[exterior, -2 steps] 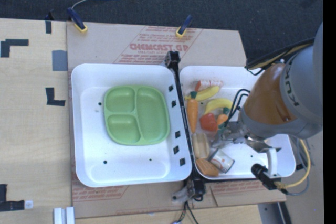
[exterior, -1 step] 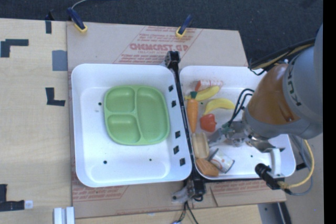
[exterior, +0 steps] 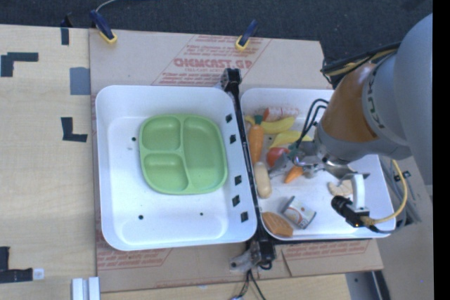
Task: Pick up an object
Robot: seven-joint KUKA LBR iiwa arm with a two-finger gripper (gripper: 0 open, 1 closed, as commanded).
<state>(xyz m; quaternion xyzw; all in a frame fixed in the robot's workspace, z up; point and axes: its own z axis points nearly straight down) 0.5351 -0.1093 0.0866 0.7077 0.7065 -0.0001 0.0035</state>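
Note:
The right bin [exterior: 380, 232] holds several toy foods. A long orange carrot [exterior: 254, 140] lies by its left wall, with a yellow banana [exterior: 278, 125] and a red piece [exterior: 275, 154] beside it. A pale roll [exterior: 263, 181], a grey can [exterior: 298, 212] and a brown bread piece [exterior: 278, 224] lie nearer the front. My gripper [exterior: 301, 164] is low in the middle of this bin, right over a small orange piece [exterior: 292, 175] and close to the red piece. The wrist hides how it meets them.
In the left bin [exterior: 112, 221] lies a green divided plate [exterior: 184, 154]. A black divider clip [exterior: 232, 77] sits between the bins. A white-and-brown scrap [exterior: 342, 187] lies under the arm [exterior: 365, 116], which covers the right bin's right half.

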